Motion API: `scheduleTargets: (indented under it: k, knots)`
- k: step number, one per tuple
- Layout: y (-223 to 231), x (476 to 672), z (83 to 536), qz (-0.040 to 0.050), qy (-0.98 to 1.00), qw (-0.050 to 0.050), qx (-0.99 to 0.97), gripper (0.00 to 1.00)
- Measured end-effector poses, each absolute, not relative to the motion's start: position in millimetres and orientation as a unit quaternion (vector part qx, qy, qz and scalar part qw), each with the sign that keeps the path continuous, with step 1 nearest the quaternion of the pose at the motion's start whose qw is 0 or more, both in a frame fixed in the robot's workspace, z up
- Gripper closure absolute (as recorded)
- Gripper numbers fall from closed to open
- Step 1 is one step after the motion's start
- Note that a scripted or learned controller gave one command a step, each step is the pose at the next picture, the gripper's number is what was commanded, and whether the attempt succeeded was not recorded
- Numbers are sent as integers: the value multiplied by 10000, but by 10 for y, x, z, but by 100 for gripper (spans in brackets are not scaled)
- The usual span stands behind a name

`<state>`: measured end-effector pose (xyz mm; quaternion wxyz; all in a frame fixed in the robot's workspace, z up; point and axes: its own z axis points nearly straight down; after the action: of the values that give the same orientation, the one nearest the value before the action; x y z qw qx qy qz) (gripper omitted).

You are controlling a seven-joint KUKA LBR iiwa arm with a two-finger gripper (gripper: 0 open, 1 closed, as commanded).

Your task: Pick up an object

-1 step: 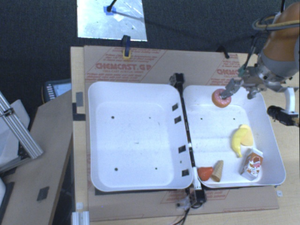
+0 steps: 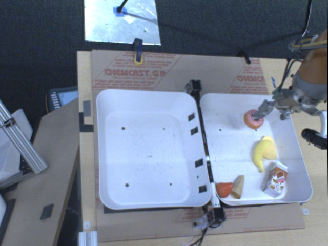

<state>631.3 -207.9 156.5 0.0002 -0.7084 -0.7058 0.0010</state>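
Observation:
The right bin [image 2: 225, 137] holds a pink donut [image 2: 252, 119] near its far side, a yellow banana [image 2: 264, 153], a small milk carton [image 2: 275, 181], a tan ice cream cone [image 2: 237, 187] and a red piece [image 2: 223, 189] at the front. My gripper [image 2: 273, 112] hangs over the bin's far right part, just right of the donut. It is open, with nothing between its fingers. The left fingertip [image 2: 261, 111] is close above the donut's right edge.
The left bin [image 2: 148, 147] sits beside the right one, with black clips [image 2: 197, 132] along the divider between them. Both rest on a cardboard sheet [image 2: 169, 68]. A shiny metal plate [image 2: 122, 14] lies beyond the bench.

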Motion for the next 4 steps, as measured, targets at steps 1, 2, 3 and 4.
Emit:
scheduleTargets:
  k: [1, 2, 3, 4]
  knots:
    - [-2057, 6670, 1327, -8, -7091, -17, -7051, 0]
    - [-2064, 6695, 1606, -12, -7087, -22, -7055, 0]
    - [-2057, 6587, 987, 7, -7080, 9, -7062, 0]
    - [-1861, 6454, 2148, -35, -7091, -55, -7051, 0]
